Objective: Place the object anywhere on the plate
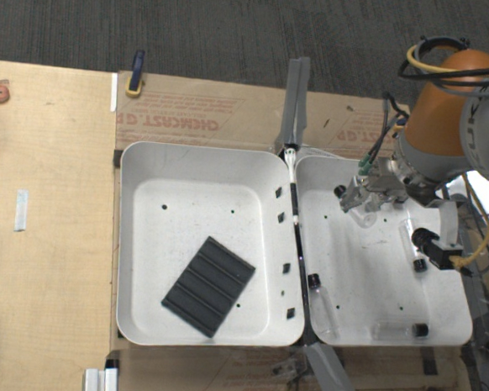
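A: What do you have in the left bin point(145, 170)?

B: Your dark ribbed slab point(209, 285), flat, rectangular, lying askew at its lower middle, bare white floor all round it.

A: And the right bin point(387, 315)?

B: Your gripper point(363, 205) hangs over its upper left corner; I cannot tell how it stands

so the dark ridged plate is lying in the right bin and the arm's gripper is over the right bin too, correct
Not quite. The camera view shows the dark ridged plate lying in the left bin, not the right one. The rest holds: the gripper is over the right bin.
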Robot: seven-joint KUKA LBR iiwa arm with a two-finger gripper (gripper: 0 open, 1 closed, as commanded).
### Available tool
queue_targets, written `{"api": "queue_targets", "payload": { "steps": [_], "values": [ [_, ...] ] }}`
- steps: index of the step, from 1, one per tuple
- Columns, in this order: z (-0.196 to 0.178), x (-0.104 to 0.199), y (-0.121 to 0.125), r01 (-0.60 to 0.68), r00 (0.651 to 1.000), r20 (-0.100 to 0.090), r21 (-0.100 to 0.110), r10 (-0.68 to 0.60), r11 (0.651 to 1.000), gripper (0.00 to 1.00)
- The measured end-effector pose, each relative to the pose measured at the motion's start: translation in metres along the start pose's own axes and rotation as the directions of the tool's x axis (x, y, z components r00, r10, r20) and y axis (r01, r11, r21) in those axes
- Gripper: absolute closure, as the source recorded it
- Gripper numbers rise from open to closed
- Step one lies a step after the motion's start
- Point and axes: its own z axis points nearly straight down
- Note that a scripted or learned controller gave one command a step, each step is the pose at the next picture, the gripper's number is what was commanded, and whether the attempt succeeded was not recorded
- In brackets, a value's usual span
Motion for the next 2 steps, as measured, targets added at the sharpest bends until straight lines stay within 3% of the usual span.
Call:
{"api": "queue_targets", "payload": {
  "steps": [1, 2],
  "values": [
    [-0.105, 0.038, 0.017, 0.335, 0.942, 0.002, -0.002, -0.335, 0.942, 1.0],
    [-0.184, 0.106, 0.056, 0.567, 0.824, 0.003, -0.003, -0.567, 0.824, 1.0]
  ]
}}
